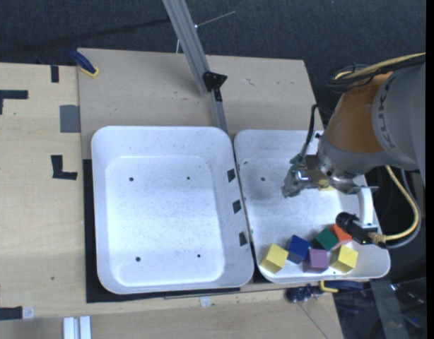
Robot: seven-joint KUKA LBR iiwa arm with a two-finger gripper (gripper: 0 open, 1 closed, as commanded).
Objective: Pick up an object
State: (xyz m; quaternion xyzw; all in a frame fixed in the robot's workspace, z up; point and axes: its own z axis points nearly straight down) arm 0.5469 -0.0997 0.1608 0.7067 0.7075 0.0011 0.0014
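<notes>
Several small blocks lie bunched at the near edge of the right bin: a yellow one, a blue one, a purple one, a green one, an orange one and a second yellow one. My gripper hangs over the middle of the right bin, above and behind the blocks and apart from them. I see no block between its fingers.
The left bin sits beside the right one, with black clips along the shared rim. A slanted metal pole comes down to the bins' far edge. The arm and its cables cover the right bin's far right side.
</notes>
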